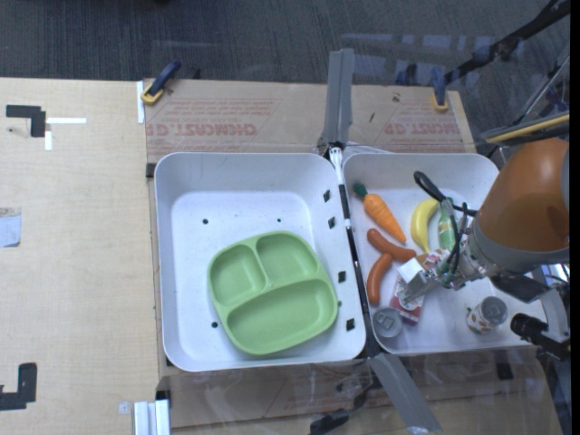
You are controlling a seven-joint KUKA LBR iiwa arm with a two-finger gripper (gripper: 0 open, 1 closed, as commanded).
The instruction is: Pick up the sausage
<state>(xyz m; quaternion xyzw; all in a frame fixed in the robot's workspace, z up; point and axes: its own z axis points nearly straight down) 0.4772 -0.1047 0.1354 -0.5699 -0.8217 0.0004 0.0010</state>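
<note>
Sausage (379,279) here is the reddish-orange link lying in the right bin (471,333), close to the divider between the two bins, with its long axis running pretty much up-and-down in the view, upper end tipped a bit to the right. A second link (390,242) sits just above it, angled across so the two nearly meet in a rough V. Just above those is a carrot (381,213) with its green top pointing up-left, and to the right of that a banana (422,225) next to something green and yellow I can't make out. Gripper (419,285) hangs low over a small red-and-white carton (410,299) just right of the sausage, and I honestly can't tell how it's set. A small grey round thing (387,322) lies below the sausage, and a little cup-like thing (490,313) sits further right. The arm (530,207), with its big orange band, covers the bin's right side. The left bin (181,288) holds a green divided plate (272,293). Both bins sit on a cardboard sheet (227,120) over a light wooden bench (72,243), with dark carpet (272,16) beyond.
</note>
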